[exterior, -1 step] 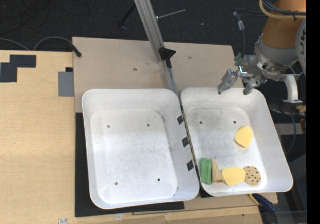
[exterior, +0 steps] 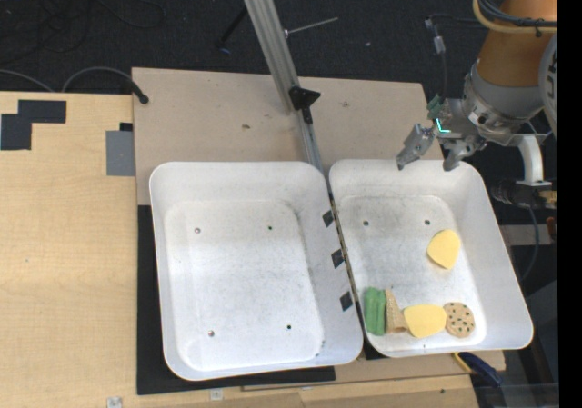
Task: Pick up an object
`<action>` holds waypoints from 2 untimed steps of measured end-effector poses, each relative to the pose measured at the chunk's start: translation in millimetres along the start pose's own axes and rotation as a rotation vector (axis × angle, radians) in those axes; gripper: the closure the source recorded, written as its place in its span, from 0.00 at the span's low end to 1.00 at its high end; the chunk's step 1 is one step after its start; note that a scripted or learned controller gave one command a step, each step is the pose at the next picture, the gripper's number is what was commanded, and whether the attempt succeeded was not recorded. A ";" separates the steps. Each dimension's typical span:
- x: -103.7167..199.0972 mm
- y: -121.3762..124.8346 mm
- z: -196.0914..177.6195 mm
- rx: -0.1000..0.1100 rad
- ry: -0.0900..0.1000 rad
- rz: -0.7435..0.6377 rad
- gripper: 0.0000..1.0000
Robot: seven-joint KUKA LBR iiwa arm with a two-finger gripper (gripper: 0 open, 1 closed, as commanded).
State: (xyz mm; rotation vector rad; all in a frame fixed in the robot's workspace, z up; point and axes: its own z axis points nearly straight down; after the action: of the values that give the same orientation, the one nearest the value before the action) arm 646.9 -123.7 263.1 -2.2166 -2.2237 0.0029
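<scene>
Currently: arm enters from the right, wrist angled down | gripper (exterior: 429,154) above far rim of right bin (exterior: 496,243) | fingers spread apart, nothing between them | objects in right bin: yellow piece (exterior: 444,249) mid-right; green piece (exterior: 375,311), tan piece (exterior: 394,311), yellow piece, cookie (exterior: 459,319) along near edge | left bin (exterior: 173,215) alongside.

Brown bench (exterior: 218,115) bearing 2 white bins (exterior: 241,270) side by side.
</scene>
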 end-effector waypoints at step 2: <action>-3.2 4.8 110.6 0.005 0.001 0.004 0.00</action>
State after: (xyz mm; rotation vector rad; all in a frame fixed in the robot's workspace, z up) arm 651.4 -126.9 152.5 -2.2180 -2.2165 0.0074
